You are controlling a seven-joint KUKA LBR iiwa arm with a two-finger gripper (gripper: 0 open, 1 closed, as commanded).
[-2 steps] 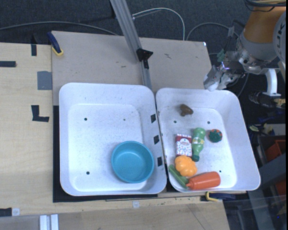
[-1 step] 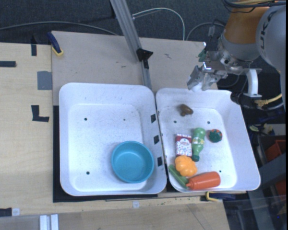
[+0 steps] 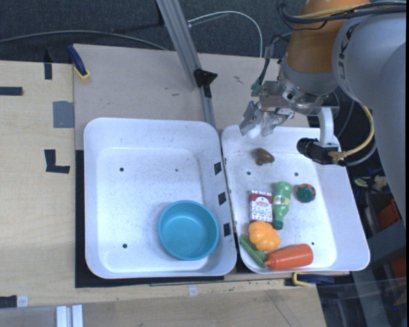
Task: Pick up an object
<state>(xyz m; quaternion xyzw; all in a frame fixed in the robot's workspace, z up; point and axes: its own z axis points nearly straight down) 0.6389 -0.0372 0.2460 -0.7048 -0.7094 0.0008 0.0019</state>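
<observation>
While above right bin (image 3: 347,203), tool (image 3: 262,122) angled down.

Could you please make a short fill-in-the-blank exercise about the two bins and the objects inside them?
1. The blue bowl lies in the ___ bin.
2. The green bottle lies just right of the ___ box.
3. The gripper hovers above the ___ object.

Missing words: left; red; brown
</observation>
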